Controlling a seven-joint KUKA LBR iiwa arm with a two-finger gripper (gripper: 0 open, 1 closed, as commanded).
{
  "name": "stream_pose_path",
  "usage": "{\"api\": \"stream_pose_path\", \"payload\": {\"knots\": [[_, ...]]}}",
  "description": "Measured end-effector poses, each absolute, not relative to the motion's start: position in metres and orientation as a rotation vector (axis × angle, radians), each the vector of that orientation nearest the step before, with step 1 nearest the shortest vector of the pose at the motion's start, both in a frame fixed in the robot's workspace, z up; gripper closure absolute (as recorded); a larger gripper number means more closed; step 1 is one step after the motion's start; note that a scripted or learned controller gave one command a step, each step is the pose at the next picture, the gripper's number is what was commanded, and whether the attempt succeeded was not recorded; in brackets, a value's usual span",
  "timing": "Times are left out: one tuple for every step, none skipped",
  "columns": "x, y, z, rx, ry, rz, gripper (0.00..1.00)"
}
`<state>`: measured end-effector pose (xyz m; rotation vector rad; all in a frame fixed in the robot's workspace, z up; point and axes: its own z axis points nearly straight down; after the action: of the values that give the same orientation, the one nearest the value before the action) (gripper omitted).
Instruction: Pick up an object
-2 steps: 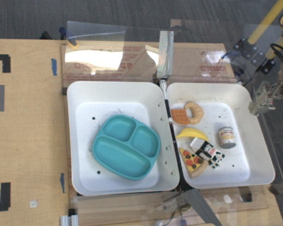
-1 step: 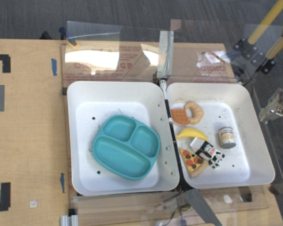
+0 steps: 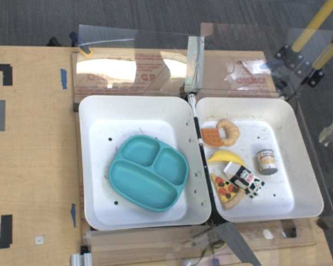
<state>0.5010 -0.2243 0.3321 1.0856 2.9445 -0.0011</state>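
The right bin [image 3: 283,201] holds several small toys. A tan ring-shaped bagel [image 3: 228,131] lies near its back left, partly over an orange waffle piece [image 3: 211,138]. Below them sit a yellow banana [image 3: 226,158], a pizza slice [image 3: 227,189] and a black-and-white carton [image 3: 246,179]. A small tin can [image 3: 266,161] stands alone toward the right. The left bin [image 3: 94,148] holds a teal divided plate [image 3: 149,172].
Clear plastic panels [image 3: 155,65] stand behind both bins. A yellow-and-black stand [image 3: 305,43] rises at the upper right. The wooden bench [image 3: 28,148] stretches to the left with black markers on it.
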Motion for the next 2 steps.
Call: {"api": "stream_pose_path", "payload": {"knots": [[0.481,-0.224,0.318,1.459,2.786,-0.001,1.00],[0.481,-0.223,0.296,1.865,2.534,-0.003,1.00]]}}
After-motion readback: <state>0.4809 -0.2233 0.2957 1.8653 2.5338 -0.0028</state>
